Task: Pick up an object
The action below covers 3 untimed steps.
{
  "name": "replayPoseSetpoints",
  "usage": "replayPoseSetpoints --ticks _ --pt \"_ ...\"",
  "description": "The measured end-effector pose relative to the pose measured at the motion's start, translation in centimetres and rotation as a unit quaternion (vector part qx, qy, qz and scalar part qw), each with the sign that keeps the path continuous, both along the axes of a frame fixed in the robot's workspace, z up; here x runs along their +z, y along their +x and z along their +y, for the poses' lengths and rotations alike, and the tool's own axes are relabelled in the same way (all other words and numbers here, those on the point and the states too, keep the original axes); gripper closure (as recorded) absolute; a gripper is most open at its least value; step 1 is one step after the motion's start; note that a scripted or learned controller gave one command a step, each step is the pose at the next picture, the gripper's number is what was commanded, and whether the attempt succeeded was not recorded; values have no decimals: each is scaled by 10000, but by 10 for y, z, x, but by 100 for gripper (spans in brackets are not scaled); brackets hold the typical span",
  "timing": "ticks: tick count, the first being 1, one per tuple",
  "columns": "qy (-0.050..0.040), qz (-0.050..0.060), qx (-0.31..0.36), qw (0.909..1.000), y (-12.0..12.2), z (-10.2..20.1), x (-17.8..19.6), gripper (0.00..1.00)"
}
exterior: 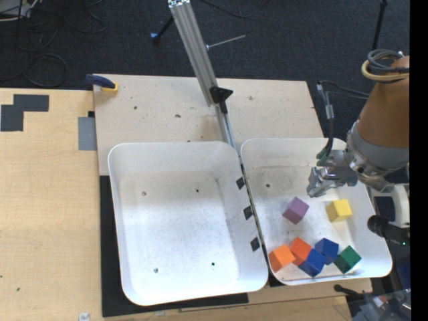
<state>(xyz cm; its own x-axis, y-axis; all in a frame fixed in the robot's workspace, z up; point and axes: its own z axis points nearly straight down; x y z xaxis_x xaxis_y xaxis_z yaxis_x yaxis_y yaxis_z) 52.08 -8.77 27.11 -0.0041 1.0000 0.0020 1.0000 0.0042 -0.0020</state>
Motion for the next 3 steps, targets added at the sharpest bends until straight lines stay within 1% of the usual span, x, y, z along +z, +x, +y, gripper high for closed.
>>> replayPoseSetpoints --ticks 1,2,3 --pt "-2 3 -1 10000 6 46 0 100" --pt "-2 5 5 10000 14 102 -3 100" --pt "-6 24 -3 10000 15 146 -26 100"
